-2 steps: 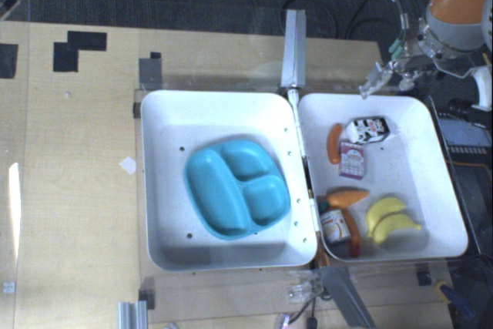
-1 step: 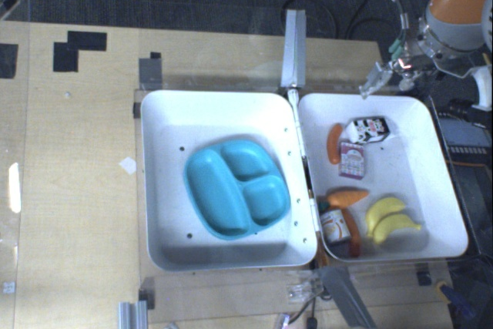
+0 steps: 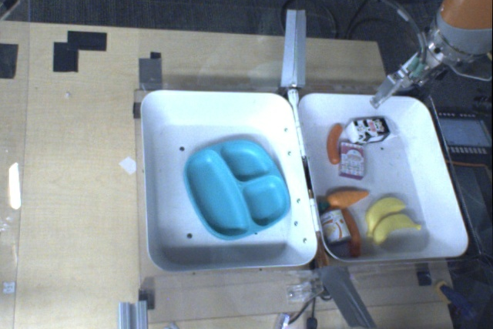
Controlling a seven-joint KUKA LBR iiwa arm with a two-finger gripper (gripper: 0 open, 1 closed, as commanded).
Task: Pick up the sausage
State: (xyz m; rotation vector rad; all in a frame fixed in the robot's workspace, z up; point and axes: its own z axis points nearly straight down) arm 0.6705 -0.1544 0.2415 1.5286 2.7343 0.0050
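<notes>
Two shallow white bins sit side by side on a pale wooden surface (image 3: 69, 189), the left bin (image 3: 162, 166) and the right bin (image 3: 439, 166) meeting at a metal rail (image 3: 293, 50) that runs up between them. The arm (image 3: 470, 0) enters at the upper right, its orange band above a grey wrist, and slants down and to the left. Its jaws hang over the far rim of the right bin, touching nothing; whether they are spread or pressed together cannot be told from this slant.

A blue divided plate (image 3: 235, 187) lies in the middle of the left bin. In the right bin, a yellow banana bunch (image 3: 389, 216) rests near the front. The sausage (image 3: 333, 144), orange-red, lies lengthwise near the bin's left wall, well apart from the jaws. Just beside it on the right are a small pink carton (image 3: 351, 162) and, above that, a black-and-white pack (image 3: 368, 130). An orange carrot (image 3: 347, 197) lies below the carton. At the front left corner stands a small can (image 3: 333, 228) with a dark red stick (image 3: 353, 235) against its right side.
</notes>
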